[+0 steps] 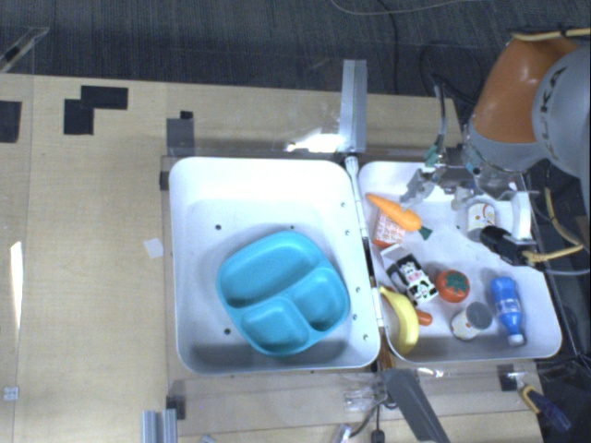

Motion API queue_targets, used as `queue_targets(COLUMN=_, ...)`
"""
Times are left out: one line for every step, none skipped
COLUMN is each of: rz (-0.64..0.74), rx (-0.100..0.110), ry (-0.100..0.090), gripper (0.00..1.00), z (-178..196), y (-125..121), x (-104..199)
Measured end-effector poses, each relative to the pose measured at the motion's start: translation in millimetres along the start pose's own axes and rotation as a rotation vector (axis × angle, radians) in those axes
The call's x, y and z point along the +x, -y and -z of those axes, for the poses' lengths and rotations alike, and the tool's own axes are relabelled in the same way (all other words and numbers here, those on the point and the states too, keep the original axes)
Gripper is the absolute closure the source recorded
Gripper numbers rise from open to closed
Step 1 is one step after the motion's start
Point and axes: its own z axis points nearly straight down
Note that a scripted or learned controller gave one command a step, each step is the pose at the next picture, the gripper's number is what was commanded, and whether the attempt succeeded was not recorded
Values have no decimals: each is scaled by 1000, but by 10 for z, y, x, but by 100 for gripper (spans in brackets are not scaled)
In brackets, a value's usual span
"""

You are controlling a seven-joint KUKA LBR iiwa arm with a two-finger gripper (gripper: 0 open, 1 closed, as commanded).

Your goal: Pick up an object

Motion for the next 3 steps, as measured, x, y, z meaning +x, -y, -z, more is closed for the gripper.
queue_targets(rz=187, rx=-20, ry=1, gripper=0, z=-917, y=-133, x=-79)
queue_targets(rz=189, rx=-33, ry=0, gripper=100, z=-779, y=-172, x=-52)
queue_targets(rz=162, rx=-5, ry=-1, gripper=100, z=248, y=-441, x=642)
